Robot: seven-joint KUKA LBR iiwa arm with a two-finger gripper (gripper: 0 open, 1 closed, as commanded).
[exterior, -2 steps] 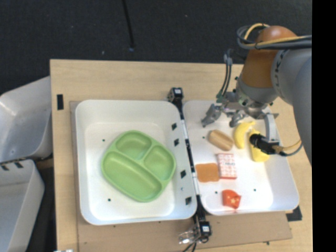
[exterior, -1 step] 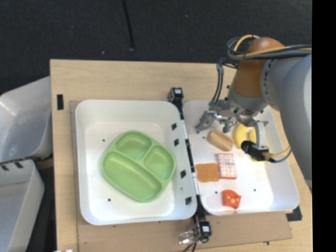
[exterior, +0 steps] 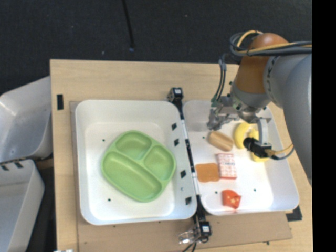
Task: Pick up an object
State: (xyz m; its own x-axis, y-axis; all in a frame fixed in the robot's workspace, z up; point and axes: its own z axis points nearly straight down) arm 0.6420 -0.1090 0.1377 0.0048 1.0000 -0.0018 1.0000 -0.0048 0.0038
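In the right bin [exterior: 281, 190] lie a tan bread roll [exterior: 220, 140], a yellow banana [exterior: 243, 134], a pink-and-white carton [exterior: 227, 166], an orange-brown flat slab [exterior: 207, 172] and a small red piece [exterior: 231, 198]. My gripper [exterior: 220, 118] hangs over the bin's far part, just above and behind the bread roll, with the banana to its right. Nothing shows between its fingers. The wrist hides the bin's far right corner.
The left bin [exterior: 89, 193] holds a green divided plate [exterior: 139, 165]. A black-clipped divider [exterior: 185, 156] runs between the two bins. A black cable [exterior: 126, 17] lies on the dark floor beyond the bench, and white containers [exterior: 21, 125] stand at the left.
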